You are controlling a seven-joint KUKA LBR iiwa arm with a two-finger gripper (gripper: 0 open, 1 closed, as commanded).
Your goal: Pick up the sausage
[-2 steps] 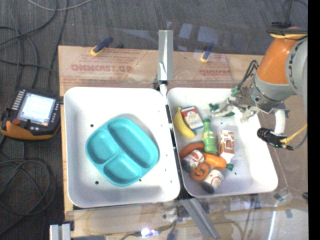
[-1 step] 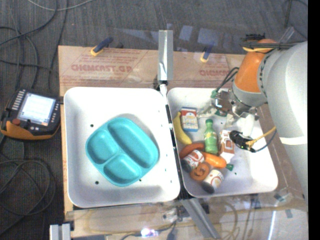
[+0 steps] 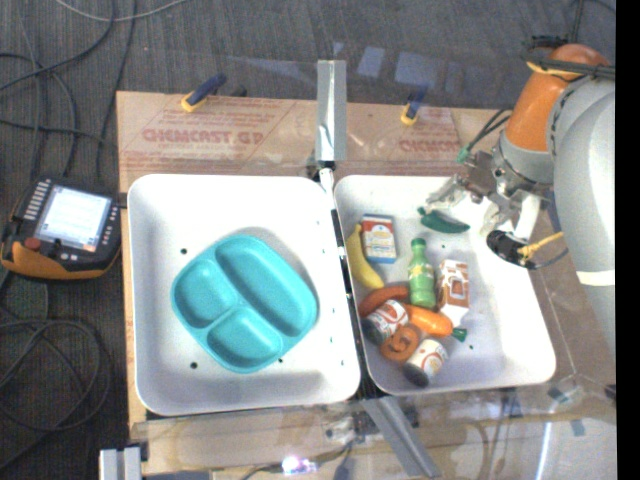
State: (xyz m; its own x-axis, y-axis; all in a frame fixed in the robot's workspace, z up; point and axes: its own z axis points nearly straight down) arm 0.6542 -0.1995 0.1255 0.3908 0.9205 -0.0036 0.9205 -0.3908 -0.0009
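Two white bins side by side on the bench (image 3: 225, 133), left bin (image 3: 150, 218) holding a teal divided tray (image 3: 245, 301) near its middle, with bare white floor all round it out to the walls. Right bin (image 3: 520, 353) crowded along its left half: a banana (image 3: 359, 258) lying along the left wall, a small carton (image 3: 378, 237) just beside it, a green bottle (image 3: 422, 274) upright-looking near the centre, a red-and-white packet (image 3: 455, 284) to its right. Sausage (image 3: 385, 297) below the banana, a reddish-orange length lying aslant, touching or nearly touching the bottle's base and a small can (image 3: 388, 320) beneath it. Lower still, a carrot (image 3: 432, 321), an orange pretzel-like piece (image 3: 402, 343) and another can (image 3: 428, 358), all packed close. Open white floor across the right side and the lower right corner of that bin, and a clear strip along its top edge. Pincer (image 3: 468, 190) over the top right part of the right bin, near the far wall, above a dark green flat piece (image 3: 444, 222); well apart from the sausage. Fingers look spread somewhat, with nothing seen between them, though the detail is small. Arm's orange band (image 3: 538, 103) above the bin's right corner. A handheld control pad (image 3: 62, 226) on the floor to the left of the bench.
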